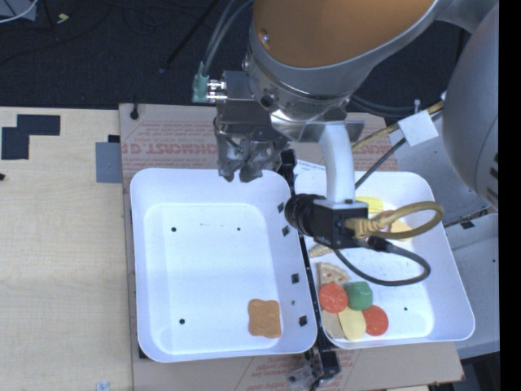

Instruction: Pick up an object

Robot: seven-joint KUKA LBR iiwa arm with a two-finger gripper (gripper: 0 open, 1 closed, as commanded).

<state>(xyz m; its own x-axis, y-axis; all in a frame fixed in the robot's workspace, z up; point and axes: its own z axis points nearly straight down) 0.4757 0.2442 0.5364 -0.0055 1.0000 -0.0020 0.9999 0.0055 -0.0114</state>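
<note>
My gripper hangs over the back rim of the left bin, near the divide between the two bins. I see nothing under it or in it. A tan waffle-like piece lies alone at the front right of the left bin, far below the gripper in the view. In the right bin, a cluster sits at the front left: a red round piece, a green one, a yellow one and another red one. A yellow item lies further back, partly hidden by the arm.
A black camera mount with a yellow cable juts from the arm over the right bin. The big orange and grey arm body covers the back of the bench. Cardboard lies under the bins, and a wooden table is on the left.
</note>
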